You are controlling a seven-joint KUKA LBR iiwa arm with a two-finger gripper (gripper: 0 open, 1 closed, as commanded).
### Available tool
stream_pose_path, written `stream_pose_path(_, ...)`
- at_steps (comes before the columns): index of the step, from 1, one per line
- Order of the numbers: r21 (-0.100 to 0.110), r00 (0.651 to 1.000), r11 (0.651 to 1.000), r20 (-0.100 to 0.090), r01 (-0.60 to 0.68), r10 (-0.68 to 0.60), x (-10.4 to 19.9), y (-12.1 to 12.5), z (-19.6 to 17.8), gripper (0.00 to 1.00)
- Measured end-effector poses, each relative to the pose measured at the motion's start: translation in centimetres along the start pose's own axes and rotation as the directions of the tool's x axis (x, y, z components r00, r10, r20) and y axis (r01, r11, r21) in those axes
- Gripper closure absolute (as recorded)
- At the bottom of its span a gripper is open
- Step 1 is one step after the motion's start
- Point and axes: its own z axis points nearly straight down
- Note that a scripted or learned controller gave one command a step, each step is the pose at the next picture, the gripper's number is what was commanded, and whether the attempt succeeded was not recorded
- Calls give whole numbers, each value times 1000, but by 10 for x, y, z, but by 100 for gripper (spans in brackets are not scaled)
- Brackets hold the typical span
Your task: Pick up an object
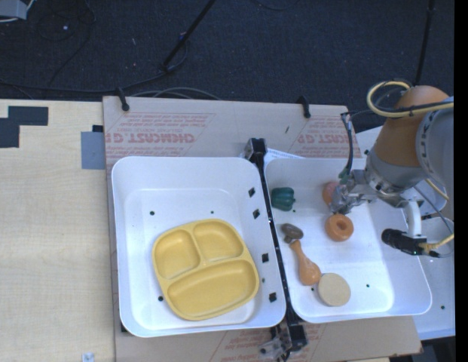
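gripper (pixel 344 200) low in right bin (pixel 403 296) | jaws: spread cannot be told, nothing visibly held | tip just above donut (pixel 340 227), mid-bin | spoon (pixel 300 253) long axis toward near edge

The gripper (pixel 344 200) sits too small and dark to tell how it stands. A pinkish thing (pixel 328 193) is half hidden behind it (shape unclear). The arm (pixel 414 145) runs off the right edge. The clutter (pixel 282 343) at the bottom edge is blurred.
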Motion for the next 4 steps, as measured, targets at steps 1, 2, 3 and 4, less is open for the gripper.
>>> stream_pose_path(1, -6, 1000, 1000, 2, 0, 0, -5, -1, -44, 100)
stream_pose_path(2, -6, 1000, 1000, 1, 5, -5, -1, -1, -88, 100)
stream_pose_path(3, -7, 1000, 1000, 2, 6, -6, -2, -1, -132, 100)
stream_pose_path(4, -1, 1000, 1000, -2, 8, -8, 52, -9, -142, 100)
